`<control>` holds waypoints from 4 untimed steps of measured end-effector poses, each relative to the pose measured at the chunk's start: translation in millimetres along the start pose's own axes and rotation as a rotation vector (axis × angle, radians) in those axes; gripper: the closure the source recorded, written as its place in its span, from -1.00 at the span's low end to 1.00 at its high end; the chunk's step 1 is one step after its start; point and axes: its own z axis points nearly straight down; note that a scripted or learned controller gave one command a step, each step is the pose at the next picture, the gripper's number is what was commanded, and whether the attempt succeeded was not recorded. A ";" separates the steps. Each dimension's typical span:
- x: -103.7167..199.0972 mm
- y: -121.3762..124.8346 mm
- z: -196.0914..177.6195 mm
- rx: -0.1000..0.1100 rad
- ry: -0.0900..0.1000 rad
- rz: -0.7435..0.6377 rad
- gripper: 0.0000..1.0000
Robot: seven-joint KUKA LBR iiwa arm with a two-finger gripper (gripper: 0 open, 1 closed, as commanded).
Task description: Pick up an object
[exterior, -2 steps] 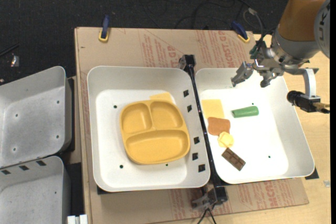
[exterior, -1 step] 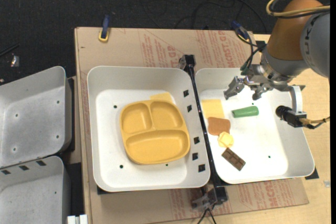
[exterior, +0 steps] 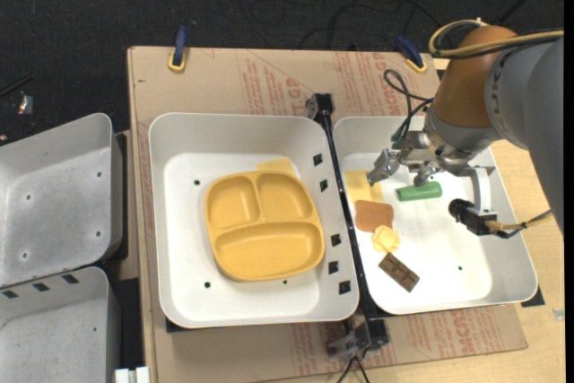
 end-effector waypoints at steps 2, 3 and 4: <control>-0.8 3.8 -57.7 -0.011 -0.002 -0.002 1.00; 0.2 15.5 -111.8 -0.013 -0.002 -0.004 1.00; 1.4 16.1 -176.6 -0.014 -0.003 -0.004 1.00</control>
